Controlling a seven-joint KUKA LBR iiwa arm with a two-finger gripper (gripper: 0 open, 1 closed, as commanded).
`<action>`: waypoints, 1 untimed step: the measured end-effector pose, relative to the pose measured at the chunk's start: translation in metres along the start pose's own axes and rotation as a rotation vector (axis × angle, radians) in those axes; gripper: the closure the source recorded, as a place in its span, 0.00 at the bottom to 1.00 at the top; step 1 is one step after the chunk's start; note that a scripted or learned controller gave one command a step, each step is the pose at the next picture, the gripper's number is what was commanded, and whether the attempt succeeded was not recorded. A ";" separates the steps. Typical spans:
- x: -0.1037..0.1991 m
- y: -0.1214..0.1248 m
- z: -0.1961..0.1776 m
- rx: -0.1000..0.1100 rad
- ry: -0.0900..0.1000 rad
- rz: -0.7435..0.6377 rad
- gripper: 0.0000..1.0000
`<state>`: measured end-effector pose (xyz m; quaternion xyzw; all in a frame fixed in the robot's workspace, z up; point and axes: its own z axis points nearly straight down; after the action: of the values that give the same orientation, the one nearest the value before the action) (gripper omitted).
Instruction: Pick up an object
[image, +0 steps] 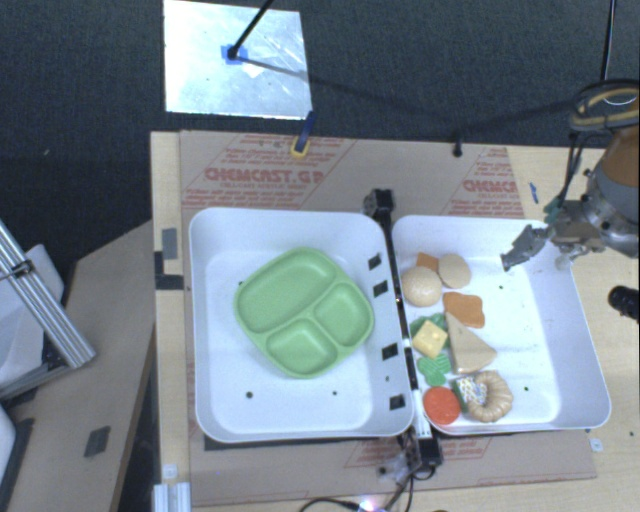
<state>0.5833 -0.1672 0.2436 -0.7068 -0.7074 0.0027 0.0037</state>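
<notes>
Toy food (455, 340) lies in a heap at the left side of the right bin (560, 350): small plastic pieces, which we judge light, stiff and rather slippery. We would take the round cream piece (421, 287) across its middle. Gripper (524, 247) hovers near, over the bin's upper part, holding nothing; how wide it stands we cannot tell. Beside, the left bin (215, 300) bears a green tray (303, 312).

Toy food (455, 340) crowds the right bin's (560, 340) left side; its right half lies open.
</notes>
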 end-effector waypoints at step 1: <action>0.001 0.002 -0.007 -0.010 -0.002 -0.003 0.00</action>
<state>0.5849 -0.1665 0.2504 -0.7058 -0.7084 -0.0002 -0.0005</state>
